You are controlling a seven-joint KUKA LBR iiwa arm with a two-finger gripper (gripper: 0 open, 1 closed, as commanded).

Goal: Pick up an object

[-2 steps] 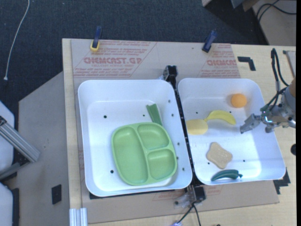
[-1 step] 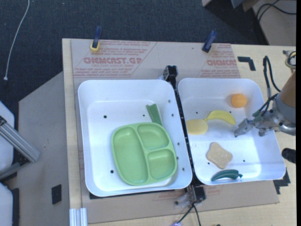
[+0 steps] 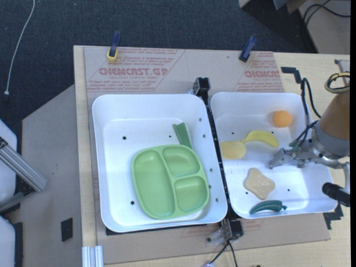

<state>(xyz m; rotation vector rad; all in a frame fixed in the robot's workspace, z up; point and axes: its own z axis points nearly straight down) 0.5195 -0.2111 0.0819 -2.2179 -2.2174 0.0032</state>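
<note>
The gripper (image 3: pixel 280 160) was seen in the right bin (image 3: pixel 233 107), reaching in from the 3 o'clock side, its dark fingers pointed toward 9 o'clock just above the bin floor. No single object was marked out by the task; the nearest things were a tan cracker-like piece (image 3: pixel 259 184) at about 7 o'clock from the fingertips, near but apart, and a yellow banana (image 3: pixel 261 139) at about 11 o'clock, also apart. A pale yellow lump (image 3: pixel 233 149) was found farther off at 9 o'clock, touching the banana's left end, an orange ball (image 3: pixel 282 119) at 12 o'clock, well apart, and a green pepper-like piece (image 3: pixel 267 207) at 6 o'clock by the bin's near wall. Nothing was seen between the fingers, and whether they were spread or pressed together could not be told from the view. In the left bin (image 3: pixel 105 113) a green divided tray (image 3: pixel 169 181) was laid, with a dark green strip (image 3: pixel 182 134) touching its rim at 12 o'clock. On the brown board (image 3: pixel 167 71) beyond the bins, red print reading "CHEMCAST GP" could be made out, repeated in part at the right; the smaller lines under it were too fine to be read. Two clamps, a yellow-and-blue one (image 3: pixel 113 48) and a blue one (image 3: pixel 247 49), were fixed to the board's far edge.
</note>
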